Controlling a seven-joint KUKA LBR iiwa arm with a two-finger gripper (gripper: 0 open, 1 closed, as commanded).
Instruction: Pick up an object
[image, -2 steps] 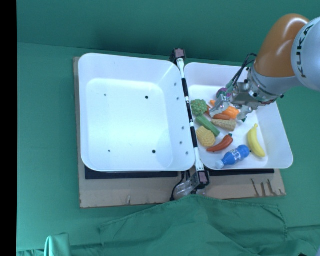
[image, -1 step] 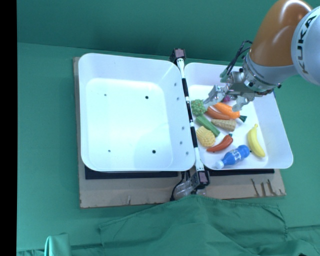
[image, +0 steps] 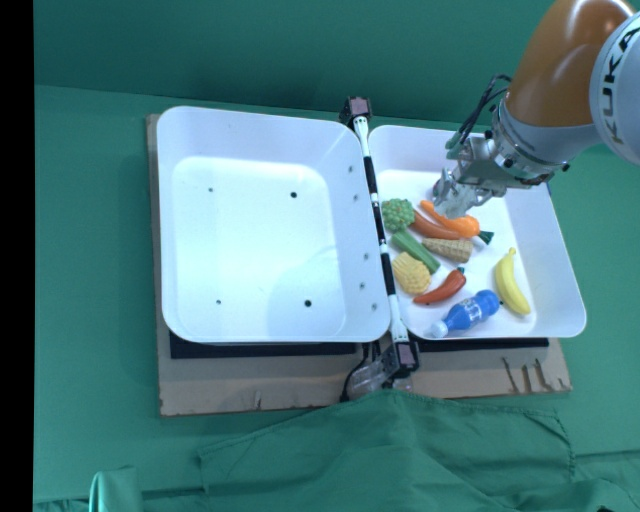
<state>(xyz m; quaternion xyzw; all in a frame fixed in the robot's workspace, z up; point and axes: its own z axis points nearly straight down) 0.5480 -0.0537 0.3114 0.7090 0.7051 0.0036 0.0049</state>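
Grey two-finger gripper (image: 455, 200) low over orange plastic carrot (image: 447, 222), right white bin (image: 560, 270), upper right of frame; finger state: cannot tell

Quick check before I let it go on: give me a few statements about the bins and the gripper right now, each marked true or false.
1. All the toy food lies in the right bin. True.
2. The banana lies in the left bin. False: it lies in the right bin, near its right wall.
3. The gripper is over the carrot. True.
4. The blue bottle stands upright. False: it lies on its side, near the front wall.
5. The arm reaches over the left bin. False: it is over the right bin.
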